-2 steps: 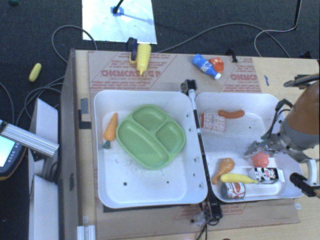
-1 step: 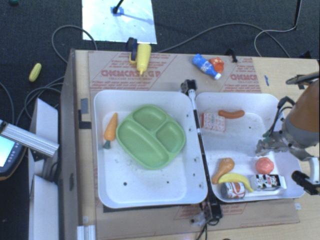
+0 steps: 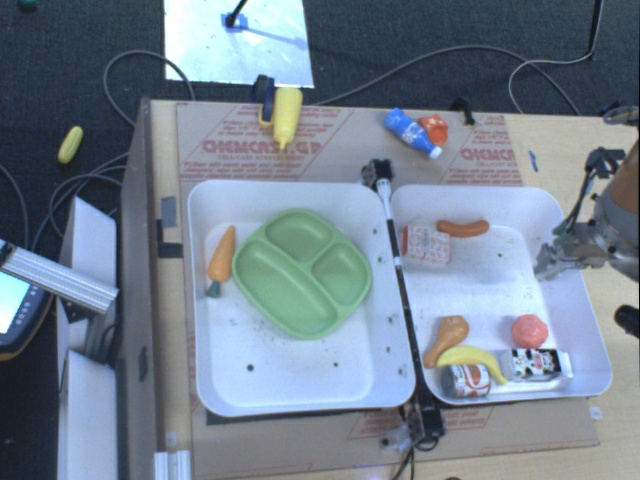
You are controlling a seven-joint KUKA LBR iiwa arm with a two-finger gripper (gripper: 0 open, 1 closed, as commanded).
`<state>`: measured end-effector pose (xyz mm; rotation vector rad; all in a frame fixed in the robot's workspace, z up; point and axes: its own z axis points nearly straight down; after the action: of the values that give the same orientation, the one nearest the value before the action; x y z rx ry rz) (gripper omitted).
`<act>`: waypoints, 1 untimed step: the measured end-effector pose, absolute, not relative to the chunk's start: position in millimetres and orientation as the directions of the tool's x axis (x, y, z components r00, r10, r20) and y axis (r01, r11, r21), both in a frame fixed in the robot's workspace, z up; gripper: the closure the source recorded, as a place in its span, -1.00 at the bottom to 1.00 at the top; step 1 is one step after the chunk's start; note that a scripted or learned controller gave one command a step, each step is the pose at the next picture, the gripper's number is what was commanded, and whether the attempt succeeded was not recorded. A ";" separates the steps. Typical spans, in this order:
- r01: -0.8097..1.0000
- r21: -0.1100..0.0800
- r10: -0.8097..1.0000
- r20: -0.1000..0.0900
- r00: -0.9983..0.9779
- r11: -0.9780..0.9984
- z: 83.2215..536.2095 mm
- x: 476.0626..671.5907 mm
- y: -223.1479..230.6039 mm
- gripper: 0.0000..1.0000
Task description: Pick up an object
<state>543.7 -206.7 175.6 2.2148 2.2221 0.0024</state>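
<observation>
The right bin [image 3: 500, 268] holds several small things: a sausage [image 3: 462, 228] at the back, a pink-and-white box [image 3: 426, 245], an orange drumstick [image 3: 446, 336], a banana [image 3: 472, 358], a can [image 3: 464, 380], a red ball [image 3: 530, 330] and a small black-and-white carton [image 3: 535, 365]. In the left bin [image 3: 300, 368] lie a green divided plate [image 3: 302, 272] and a carrot [image 3: 221, 257]. My gripper [image 3: 556, 260] hangs over the right bin's right rim, apart from every object; the red ball is the nearest, below and to its left.
On the bench behind the bins lie a yellow bottle [image 3: 285, 114], a blue bottle [image 3: 410, 132] and a small orange item [image 3: 434, 128]. A black divider strip [image 3: 398, 278] runs between the bins. Cables trail across the floor at the back.
</observation>
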 end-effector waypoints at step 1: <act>1.000 0.003 1.000 -0.001 -0.004 0.004 190.1 555.6 -192.7 1.00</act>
<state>555.6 -192.7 190.1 2.2152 2.2243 0.0024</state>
